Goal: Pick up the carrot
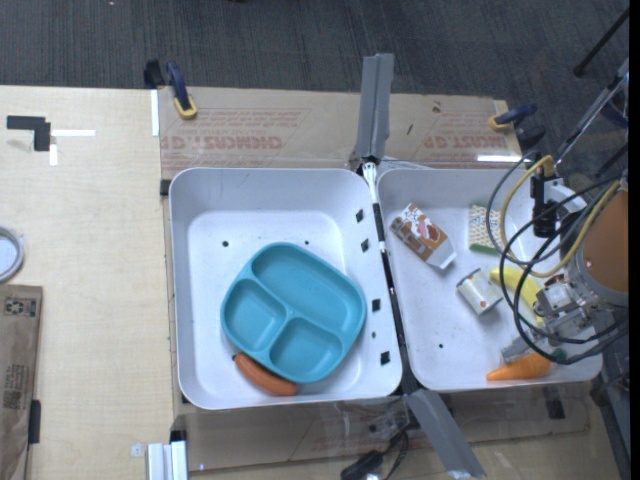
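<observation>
While the carrot is seen lying at the lower right of the frame, against the near wall of the right bin, the pincer is placed just above it, wrapped in looping cables; whether it is wide or narrow cannot be told. Nothing is shown held. A small box and a yellow item are found just beside the pincer, with a printed carton further toward the upper left of that bin. A second orange thing is tucked under the edge of the blue divided plate in the left bin, and it could be mistaken for the target. Since the carrot is pressed close to the bin wall, a descent may be blocked by the rim, or the carrot may be pushed sideways and rolled rather than gripped. The cables could also be snagged on neighbouring items.
</observation>
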{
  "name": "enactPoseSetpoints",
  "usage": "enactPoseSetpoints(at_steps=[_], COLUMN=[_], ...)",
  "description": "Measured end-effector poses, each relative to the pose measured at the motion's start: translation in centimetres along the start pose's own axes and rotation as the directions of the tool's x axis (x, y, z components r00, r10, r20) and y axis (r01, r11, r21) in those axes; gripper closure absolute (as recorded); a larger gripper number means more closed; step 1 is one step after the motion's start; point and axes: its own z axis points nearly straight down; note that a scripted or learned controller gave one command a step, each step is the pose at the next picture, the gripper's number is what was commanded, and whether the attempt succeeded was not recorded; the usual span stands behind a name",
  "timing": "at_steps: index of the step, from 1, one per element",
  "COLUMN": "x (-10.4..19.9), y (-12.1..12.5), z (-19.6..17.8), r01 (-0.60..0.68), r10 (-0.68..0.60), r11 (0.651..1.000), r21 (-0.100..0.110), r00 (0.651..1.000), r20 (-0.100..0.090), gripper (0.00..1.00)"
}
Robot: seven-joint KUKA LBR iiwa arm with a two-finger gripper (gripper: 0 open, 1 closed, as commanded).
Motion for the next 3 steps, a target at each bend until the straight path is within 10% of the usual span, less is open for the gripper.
enactPoseSetpoints(at_steps=[1,2,3], x=[0.0,-1.5,-1.5], y=[-0.1,-0.2,-0.1], z=[-0.9,-9.3,-9.2], r01=[-0.005,-0.023,-0.023], r10=[0.005,0.023,0.023], r11=[1.000,1.000,1.000], r21=[0.001,-0.006,-0.007], r00=[1.000,1.000,1.000], r20=[0.000,-0.009,-0.008], gripper=[1.00,1.00,0.00])
